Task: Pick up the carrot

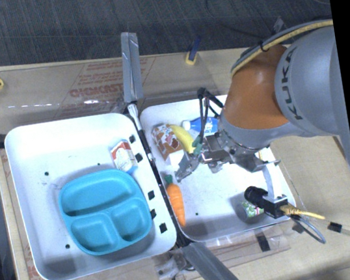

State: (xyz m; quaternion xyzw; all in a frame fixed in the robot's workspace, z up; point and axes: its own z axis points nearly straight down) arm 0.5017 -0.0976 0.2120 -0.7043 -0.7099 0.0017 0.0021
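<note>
The arm (286,95) is in from the right, its orange band bulking over the right bin (202,230), and the gripper (187,164) is down low inside that bin, pointing toward the divider side. Its metal fingers (184,167) look slightly spread at the tips, with nothing visible between them — no grasp on anything here.

And there's the carrot (176,203), lying along the right bin's left wall, lengthwise, orange body with a bit of green top at the upper end. It sits just below the gripper, near but apart from the fingertips as far as this angle shows.

Up toward the far end of the right bin, a banana (184,137) lies against a small packaged item (165,139), and something blue and white (200,125) peeks out just behind them, partly under the arm. At the near right corner of the same bin there's a small greenish object (250,209), right beside black hardware; hard to tell what it is.

Across the divider, the left bin (32,152) carries a blue compartment tray (104,210), and a little red-and-white carton (122,155) rests just above the tray, close to the divider.
</note>
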